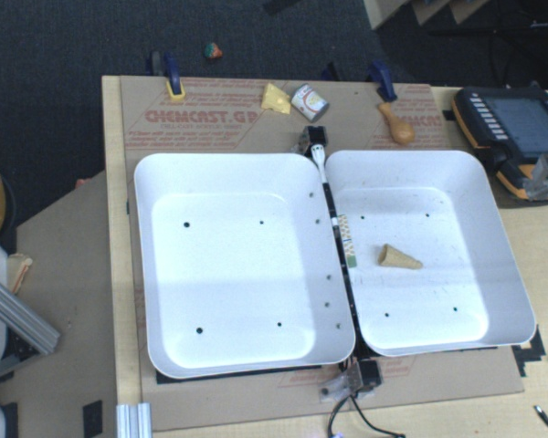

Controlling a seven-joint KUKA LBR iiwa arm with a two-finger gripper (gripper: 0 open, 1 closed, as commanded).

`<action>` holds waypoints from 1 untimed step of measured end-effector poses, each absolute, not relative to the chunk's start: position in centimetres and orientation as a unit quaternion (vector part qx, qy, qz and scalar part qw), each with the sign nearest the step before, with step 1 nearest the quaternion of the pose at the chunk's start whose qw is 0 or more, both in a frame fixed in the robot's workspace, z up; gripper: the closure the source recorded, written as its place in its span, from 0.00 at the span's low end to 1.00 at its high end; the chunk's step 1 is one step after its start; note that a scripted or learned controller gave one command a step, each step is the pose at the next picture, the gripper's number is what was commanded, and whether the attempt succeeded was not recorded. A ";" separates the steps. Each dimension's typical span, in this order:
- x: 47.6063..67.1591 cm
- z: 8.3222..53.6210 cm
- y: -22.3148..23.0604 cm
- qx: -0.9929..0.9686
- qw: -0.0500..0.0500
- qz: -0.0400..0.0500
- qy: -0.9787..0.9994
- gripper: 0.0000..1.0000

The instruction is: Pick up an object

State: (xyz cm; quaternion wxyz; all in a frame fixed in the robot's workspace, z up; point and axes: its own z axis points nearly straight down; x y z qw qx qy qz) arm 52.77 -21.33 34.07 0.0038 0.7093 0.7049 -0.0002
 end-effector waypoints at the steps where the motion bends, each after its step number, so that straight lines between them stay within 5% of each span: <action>1: 59.0 42.8 -17.0 0.705 0.007 0.004 0.709 1.00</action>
